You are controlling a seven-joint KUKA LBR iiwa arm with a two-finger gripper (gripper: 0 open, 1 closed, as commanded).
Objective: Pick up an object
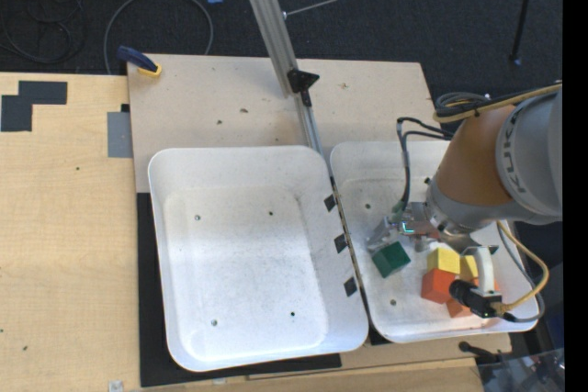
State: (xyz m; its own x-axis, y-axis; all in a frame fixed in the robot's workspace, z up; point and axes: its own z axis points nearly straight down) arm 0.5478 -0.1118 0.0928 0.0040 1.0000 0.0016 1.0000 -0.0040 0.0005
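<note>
The claw is lowered into the right bin, just above the green block, presumably for a grasp; whether it is parted cannot be told. Yellow block and orange block lie just right.

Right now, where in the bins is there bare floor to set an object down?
The left bin offers bare floor wall to wall. The right bin has room along its far edge; its near half is crowded by the green block, yellow block, orange block and the hand.

Beside the gripper, smooth white bins of seemingly matt plastic are seen; pale matt wood forms the bench, brushed metal the rail
</note>
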